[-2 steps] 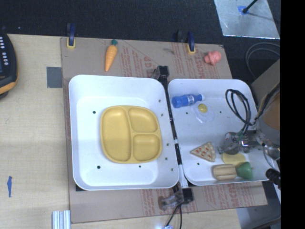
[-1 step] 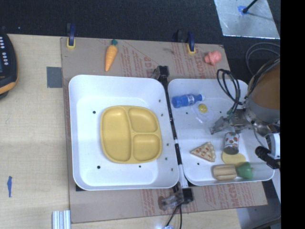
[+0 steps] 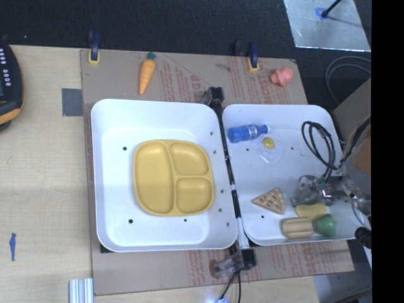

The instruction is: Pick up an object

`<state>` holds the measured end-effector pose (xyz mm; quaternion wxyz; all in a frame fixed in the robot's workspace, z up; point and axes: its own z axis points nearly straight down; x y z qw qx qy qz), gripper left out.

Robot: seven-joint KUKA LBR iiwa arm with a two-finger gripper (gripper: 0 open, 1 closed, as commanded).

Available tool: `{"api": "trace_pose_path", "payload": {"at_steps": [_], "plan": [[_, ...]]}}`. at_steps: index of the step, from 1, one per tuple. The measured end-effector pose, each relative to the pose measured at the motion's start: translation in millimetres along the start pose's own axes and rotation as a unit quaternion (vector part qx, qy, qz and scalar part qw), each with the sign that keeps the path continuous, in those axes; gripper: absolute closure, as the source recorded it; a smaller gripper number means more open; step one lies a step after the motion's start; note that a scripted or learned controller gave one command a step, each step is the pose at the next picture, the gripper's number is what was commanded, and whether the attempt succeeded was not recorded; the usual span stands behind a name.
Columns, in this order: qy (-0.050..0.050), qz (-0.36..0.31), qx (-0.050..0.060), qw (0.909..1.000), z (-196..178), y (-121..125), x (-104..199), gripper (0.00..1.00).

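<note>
A robot lab test bench: two white bins (image 3: 107,169) sit on cardboard (image 3: 189,74) clamped to a pale wooden table (image 3: 38,182), a control pendant (image 3: 9,81) at the upper left edge, loose cables (image 3: 319,141) at right, dark carpet (image 3: 158,8) above

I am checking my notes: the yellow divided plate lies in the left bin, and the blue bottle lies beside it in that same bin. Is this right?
Not quite. The camera view shows the blue bottle in the right bin; the yellow divided plate does lie in the left bin.
</note>
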<state>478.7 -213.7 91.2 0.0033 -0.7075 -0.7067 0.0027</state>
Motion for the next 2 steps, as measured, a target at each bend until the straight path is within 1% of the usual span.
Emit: {"api": "trace_pose_path", "payload": {"at_steps": [1,2], "plan": [[-0.001,-0.005,-0.006,1.0,-2.2,78.6,14.7,0.0],[0.0,0.0,0.0,1.0,0.0,2.2,0.5,0.0]]}}
